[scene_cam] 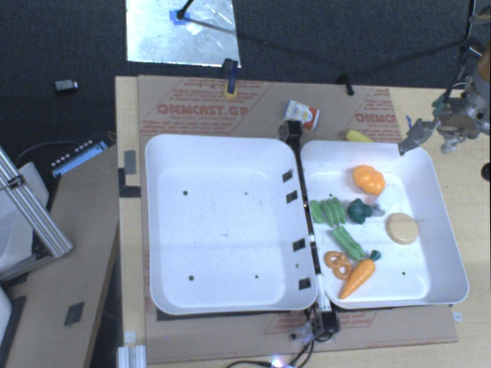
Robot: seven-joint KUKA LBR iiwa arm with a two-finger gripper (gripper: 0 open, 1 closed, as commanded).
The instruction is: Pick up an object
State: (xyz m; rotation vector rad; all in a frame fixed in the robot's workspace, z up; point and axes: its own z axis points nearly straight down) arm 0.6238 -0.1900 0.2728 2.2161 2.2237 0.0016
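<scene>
Now | gripper (426, 134) fingers apart, holding nothing | right bin (441, 198): one carrot (357, 277), one pretzel (336, 261)

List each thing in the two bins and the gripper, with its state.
Gripper: above the right bin's far corner, holding nothing.
Orange pepper: resting in the right bin.
Broccoli: lying beside the green pods.
Pale round piece: lying flat.
Carrot: lying beside the pretzel.
Left bin: upright.

Two bins side by side on the bench (192, 98); left bin (222, 221) beside right bin (437, 205). In the right bin: pepper (369, 179) behind broccoli (358, 211); carrot (357, 277) in front, beside pretzel (336, 261).
</scene>
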